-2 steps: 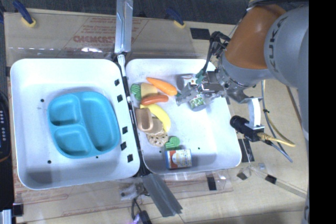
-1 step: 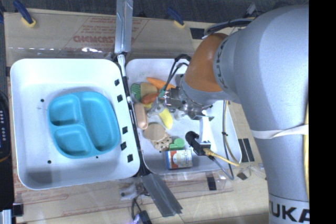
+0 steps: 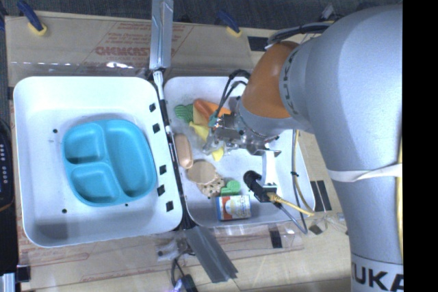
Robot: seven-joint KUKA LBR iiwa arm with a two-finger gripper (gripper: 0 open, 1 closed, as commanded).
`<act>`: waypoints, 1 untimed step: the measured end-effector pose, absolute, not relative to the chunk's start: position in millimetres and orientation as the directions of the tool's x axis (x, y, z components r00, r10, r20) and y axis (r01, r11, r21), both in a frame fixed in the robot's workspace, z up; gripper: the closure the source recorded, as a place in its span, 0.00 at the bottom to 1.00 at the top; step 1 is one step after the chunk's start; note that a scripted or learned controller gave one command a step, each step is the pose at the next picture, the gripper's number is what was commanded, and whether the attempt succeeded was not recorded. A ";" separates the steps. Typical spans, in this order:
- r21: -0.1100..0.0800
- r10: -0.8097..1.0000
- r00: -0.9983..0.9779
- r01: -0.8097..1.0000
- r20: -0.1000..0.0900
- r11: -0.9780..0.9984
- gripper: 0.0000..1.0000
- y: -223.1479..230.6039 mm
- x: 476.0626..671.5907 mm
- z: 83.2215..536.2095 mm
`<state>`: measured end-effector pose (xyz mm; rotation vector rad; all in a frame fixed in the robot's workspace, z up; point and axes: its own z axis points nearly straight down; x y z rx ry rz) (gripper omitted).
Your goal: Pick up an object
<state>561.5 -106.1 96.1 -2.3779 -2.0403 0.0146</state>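
- Toys (image 3: 205, 147) lie piled in the right bin (image 3: 301, 188): an orange piece, green bits, a tan sausage shape, a small can.
- Claw (image 3: 217, 137) sits low over the pile's middle, touching or just above a yellow piece; its grip state cannot be told.
- Blue tray (image 3: 106, 161) rests in the left bin (image 3: 41, 106).

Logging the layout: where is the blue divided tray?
The blue divided tray lies in the left white bin, apart from the toy food in the right bin.

A cardboard-covered bench (image 3: 102, 44) carries two white bins (image 3: 34, 147) side by side.
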 end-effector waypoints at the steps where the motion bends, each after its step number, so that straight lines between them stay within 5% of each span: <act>1: 0.001 0.989 0.148 0.989 0.000 -0.148 1.00 -98.7 625.7 180.6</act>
